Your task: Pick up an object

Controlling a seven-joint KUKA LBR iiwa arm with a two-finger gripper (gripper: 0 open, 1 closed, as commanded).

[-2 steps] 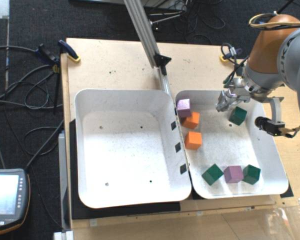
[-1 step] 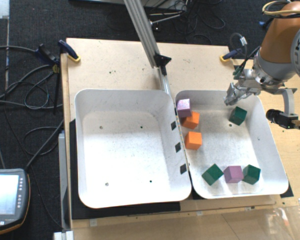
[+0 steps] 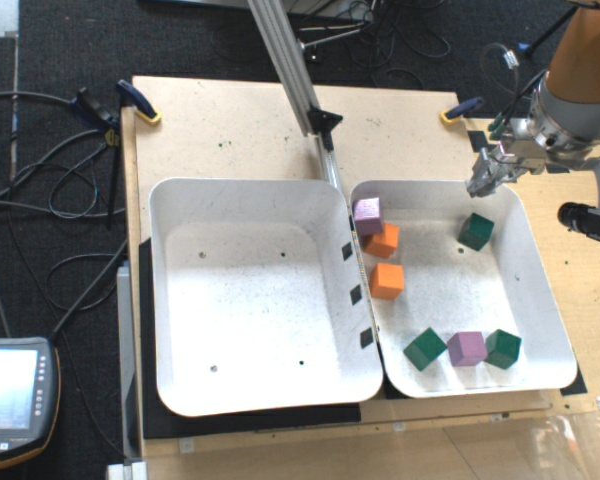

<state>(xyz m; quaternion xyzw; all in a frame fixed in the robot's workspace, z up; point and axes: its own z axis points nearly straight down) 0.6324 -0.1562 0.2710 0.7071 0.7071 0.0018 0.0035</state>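
So here's what you've got on your desk [image 3: 240, 128]: two shallow white bins side by side, the left bin [image 3: 180, 268] and the right bin [image 3: 540, 298], with the arm coming in from the right.

Your end effector [image 3: 483, 182] is sitting up over the far right part of the right bin, just about over its back rim. Honestly can't tell if it's open or closed from this angle, it's just a greyish lump at that size. Nothing visibly sits between its tips, so I wouldn't say it has hold of anything.

All the blocks are in the right bin:
- a dark green cube [image 3: 476, 231] lying just below and near the end effector, apart from it as far as I can see
- a purple cube [image 3: 367, 209] up against the left wall at the back, with an orange cube [image 3: 384, 239] touching it on the near side
- a second orange cube [image 3: 387, 280] just below that one, also close to the left wall
- along the front, a row of three: green cube [image 3: 425, 349], lilac cube [image 3: 467, 348] and another green cube [image 3: 503, 348], the last two touching, the first just beside them

You can also see a grey metal bar [image 3: 280, 48] slanting down from the top to the gap between the bins, and a pendant screen [image 3: 15, 398] at the lower left on the floor.
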